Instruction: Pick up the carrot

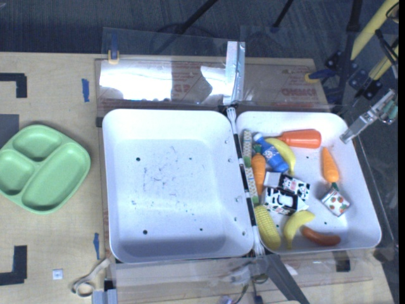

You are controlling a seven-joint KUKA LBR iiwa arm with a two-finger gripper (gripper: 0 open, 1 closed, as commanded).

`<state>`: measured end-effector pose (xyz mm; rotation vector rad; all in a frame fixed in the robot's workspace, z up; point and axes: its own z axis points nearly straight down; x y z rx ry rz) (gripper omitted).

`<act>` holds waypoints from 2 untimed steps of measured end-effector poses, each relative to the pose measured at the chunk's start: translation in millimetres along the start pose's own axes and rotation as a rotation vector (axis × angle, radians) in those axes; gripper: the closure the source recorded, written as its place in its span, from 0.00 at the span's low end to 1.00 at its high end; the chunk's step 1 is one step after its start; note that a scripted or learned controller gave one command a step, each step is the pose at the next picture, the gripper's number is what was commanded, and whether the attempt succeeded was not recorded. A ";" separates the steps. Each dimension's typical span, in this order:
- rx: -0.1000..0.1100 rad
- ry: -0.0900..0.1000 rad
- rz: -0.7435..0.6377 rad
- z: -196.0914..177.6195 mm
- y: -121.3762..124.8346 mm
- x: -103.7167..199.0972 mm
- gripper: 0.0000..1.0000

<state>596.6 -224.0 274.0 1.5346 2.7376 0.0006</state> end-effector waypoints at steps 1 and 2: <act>0.000 0.002 -0.056 71.8 21.1 -10.4 0.00; 0.001 0.002 -0.053 117.5 -7.2 6.0 0.00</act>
